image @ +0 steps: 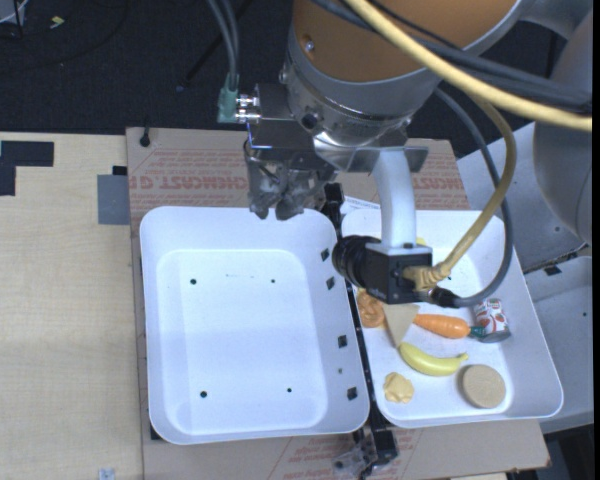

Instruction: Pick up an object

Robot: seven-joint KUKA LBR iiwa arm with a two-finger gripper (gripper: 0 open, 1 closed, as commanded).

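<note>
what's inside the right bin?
In the right bin: carrot, banana, round tan disc, yellow lump, small red-and-white can. The arm's black attachment covers the bin's upper left; contents there can't be seen.

A pale wooden bench (50, 298) bears brown cardboard (195, 173) under two white bins (160, 258).

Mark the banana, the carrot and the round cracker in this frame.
banana (432, 360), camera view, middle of its curve
carrot (442, 325), camera view, mid-body
round cracker (482, 386), camera view, centre of its top face

Pale wood-grain desk (50, 298), brown cardboard sheet (195, 168) with red lettering on it, black floor (110, 48) behind, loose cables (10, 3) at top left
</note>
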